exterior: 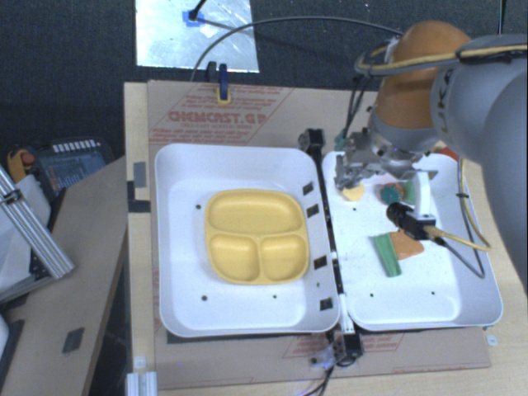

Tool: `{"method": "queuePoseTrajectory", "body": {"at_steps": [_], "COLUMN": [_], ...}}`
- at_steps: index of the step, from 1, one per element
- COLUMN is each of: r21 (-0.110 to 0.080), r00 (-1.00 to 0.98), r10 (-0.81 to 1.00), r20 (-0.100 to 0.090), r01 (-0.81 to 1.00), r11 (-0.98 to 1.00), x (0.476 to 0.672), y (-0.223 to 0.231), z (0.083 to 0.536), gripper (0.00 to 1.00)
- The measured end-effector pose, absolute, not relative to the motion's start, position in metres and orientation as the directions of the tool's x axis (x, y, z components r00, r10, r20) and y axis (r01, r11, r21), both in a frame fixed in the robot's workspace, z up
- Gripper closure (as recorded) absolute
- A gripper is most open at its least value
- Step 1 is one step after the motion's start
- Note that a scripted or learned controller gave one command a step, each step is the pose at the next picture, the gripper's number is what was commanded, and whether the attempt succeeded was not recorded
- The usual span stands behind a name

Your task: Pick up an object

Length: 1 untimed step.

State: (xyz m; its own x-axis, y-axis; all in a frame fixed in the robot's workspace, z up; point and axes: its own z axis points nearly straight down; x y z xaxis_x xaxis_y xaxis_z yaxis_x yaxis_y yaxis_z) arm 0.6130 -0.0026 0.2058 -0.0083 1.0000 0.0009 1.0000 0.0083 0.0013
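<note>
My gripper [350, 174] hangs low over the far left corner of the right bin [429, 304]. Just under its tip lies a small pale yellow piece [354, 194]; whether they touch is unclear. To its right sit a teal piece [389, 194], a small orange-red piece [409, 193] and a white stick [423, 196]. Nearer the bin's middle a green block [385, 255] lies beside a flat orange piece [407, 246].
The left bin [181, 246] holds a yellow divided tray [254, 236]. The grey arm with its orange band [417, 64] covers the far right corner of the right bin. A ridge with black clips [323, 229] separates the bins.
</note>
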Motion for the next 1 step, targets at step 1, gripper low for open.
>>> {"method": "queuePoseTrajectory", "body": {"at_steps": [1], "r21": [0.001], "r00": [-0.011], "r10": [1.0], "r20": [0.003], "r01": [1.0], "r11": [0.011], "x": [0.6079], "y": [0.0606], "z": [0.2058], "gripper": [1.0]}}
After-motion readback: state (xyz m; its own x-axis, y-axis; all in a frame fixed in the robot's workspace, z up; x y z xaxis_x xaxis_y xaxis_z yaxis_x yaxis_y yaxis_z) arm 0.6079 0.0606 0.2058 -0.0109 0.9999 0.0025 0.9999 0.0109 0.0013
